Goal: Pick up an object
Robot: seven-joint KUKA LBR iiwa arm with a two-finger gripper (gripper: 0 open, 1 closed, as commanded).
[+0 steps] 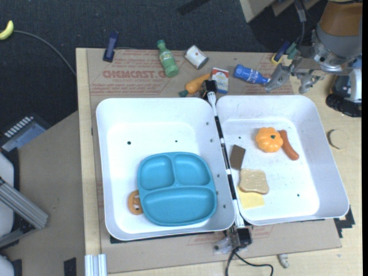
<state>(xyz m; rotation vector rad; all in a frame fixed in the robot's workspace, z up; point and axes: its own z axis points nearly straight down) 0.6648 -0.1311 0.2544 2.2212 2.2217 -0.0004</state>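
Two white bins sit side by side. The left bin (115, 125) holds a blue divided plate (175, 187) with a pretzel (134, 202) at its edge. The right bin (322, 171) holds an orange pumpkin (268, 140), a hot dog (289, 145), bread (253, 181) and cheese (250, 200). The gripper (287, 68) hangs above the bench behind the right bin.

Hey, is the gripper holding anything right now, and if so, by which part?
Nothing is held. The gripper hangs above the bench past the far edge of the right bin, nothing between its jaws. The pumpkin and toast lie in that bin.
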